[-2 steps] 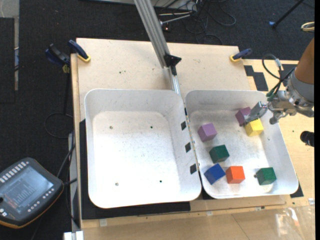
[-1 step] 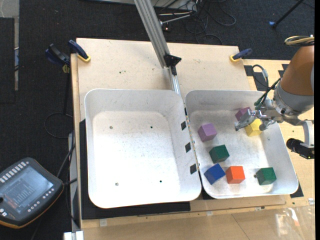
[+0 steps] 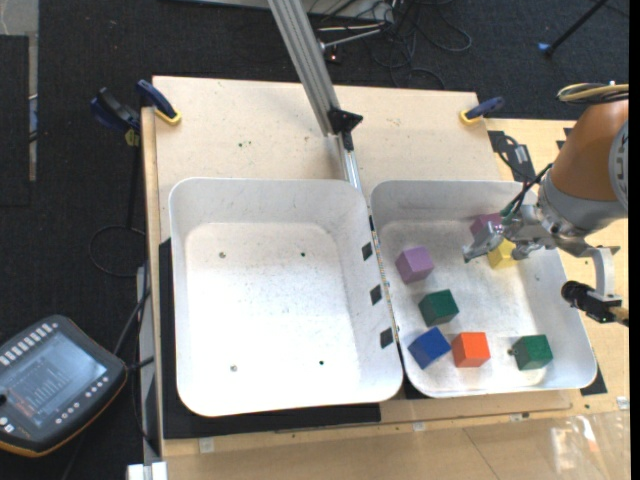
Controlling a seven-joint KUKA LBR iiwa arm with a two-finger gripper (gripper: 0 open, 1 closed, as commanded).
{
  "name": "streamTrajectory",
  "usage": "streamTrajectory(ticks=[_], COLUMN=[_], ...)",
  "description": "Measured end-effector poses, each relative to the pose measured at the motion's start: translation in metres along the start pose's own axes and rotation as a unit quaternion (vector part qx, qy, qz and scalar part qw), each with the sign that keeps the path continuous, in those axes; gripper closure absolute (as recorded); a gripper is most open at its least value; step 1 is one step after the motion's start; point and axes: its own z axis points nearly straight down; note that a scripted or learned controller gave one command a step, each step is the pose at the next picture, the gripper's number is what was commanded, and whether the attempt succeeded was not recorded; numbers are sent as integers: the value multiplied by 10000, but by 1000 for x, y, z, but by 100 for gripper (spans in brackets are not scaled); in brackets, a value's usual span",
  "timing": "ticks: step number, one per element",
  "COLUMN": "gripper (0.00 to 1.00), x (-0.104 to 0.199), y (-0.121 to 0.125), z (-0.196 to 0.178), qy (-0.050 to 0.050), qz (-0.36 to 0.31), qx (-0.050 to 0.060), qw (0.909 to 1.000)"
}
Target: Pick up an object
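Camera view, right bin [image 3: 560, 373] holding coloured blocks, pincer [image 3: 487, 240] state unclear, over yellow block [image 3: 500, 257]

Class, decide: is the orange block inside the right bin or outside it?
Inside: the orange block sits on the right bin's floor.

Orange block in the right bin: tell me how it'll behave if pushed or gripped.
The orange block looks like a flat-faced cube, so it would probably slide rather than roll. It appears rigid, likely holding shape when gripped. The blue block sits close beside it, so a push leftward may shove both.
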Motion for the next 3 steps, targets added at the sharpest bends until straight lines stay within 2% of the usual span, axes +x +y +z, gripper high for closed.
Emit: streamTrajectory(ticks=[1, 2, 3], gripper=[100, 100, 100], x=[0, 4, 0], y=[1, 5, 5], z=[-8, -53, -96], qy=[-11, 24, 21], qz=[-5, -12, -8], qx=[-7, 59, 57], qw=[10000, 10000, 10000])
